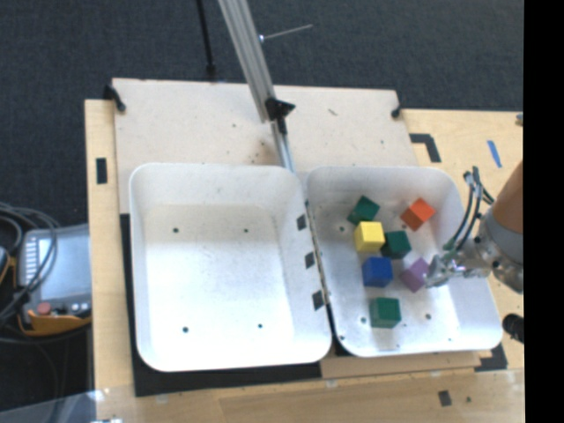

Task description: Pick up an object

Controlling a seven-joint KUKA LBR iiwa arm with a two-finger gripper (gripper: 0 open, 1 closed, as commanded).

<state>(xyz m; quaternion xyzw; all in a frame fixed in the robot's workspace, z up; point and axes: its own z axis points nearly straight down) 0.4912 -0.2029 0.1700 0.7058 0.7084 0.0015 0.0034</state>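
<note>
Right bin [348,188] rim, gripper [438,271] (beside purple cube [414,274])

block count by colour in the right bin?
Right bin, blocks by colour:
green: 3
orange: 1
yellow: 1
blue: 1
purple: 1
Total: 7

Dark carpet floor [70,33] surrounds a pale wooden bench [264,404]; cables [18,227] lie left
</note>
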